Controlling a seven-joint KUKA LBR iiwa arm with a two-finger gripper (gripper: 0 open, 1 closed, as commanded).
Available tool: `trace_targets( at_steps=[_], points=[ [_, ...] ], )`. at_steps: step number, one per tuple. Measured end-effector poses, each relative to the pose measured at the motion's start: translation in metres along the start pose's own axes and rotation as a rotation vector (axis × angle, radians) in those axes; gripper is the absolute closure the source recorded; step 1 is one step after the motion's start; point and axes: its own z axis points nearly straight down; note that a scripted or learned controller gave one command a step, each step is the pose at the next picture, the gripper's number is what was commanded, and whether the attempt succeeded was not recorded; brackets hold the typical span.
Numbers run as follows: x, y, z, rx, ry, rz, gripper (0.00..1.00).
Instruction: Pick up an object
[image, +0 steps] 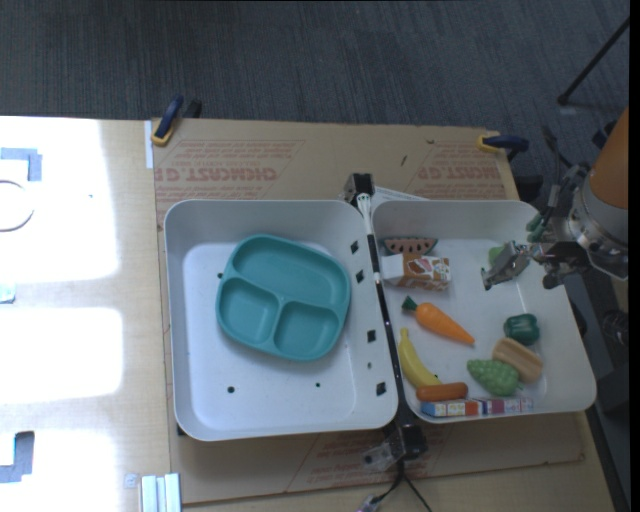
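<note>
Because the arm (600, 215) enters from the right, the pincer (507, 262) hangs over the upper right part of the right bin (575, 330), above bare white floor and with nothing between its tips; whether its tips are spread or closed I cannot tell, since they are small and dark against the metal. The things that could be picked all lie in this same bin, and none is in contact with the pincer. Nearest, below and slightly to the right of it, is a dark green pepper (522, 327), and just under that sit a hot dog bun (520, 357) and a green bumpy vegetable (493, 376), touching each other. Below and to the left of the pincer lies the carrot (442, 322), slanted and with free space around it, so I judge it the easier target. Farther down on the left, a banana (415, 362) and a sausage (441, 391) lie close together beside a flat box (475, 406) at the lower wall, a crowded place for two tips. To the left of the pincer, near the divider, are a small carton (426, 270) and a watermelon slice (411, 243). Well apart, far to the left, the teal tray (284, 297) rests alone in the left bin (190, 400), probably as a place for objects later. The pick itself seems not yet begun.
</note>
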Motion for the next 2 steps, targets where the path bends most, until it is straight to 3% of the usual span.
trace_targets(
  at_steps=[1,2],
  points=[
    [0.027,0.046,0.148,0.000,0.001,0.002,0.00],
    [0.029,-0.020,0.184,0.001,0.001,0.003,0.00]
  ],
)
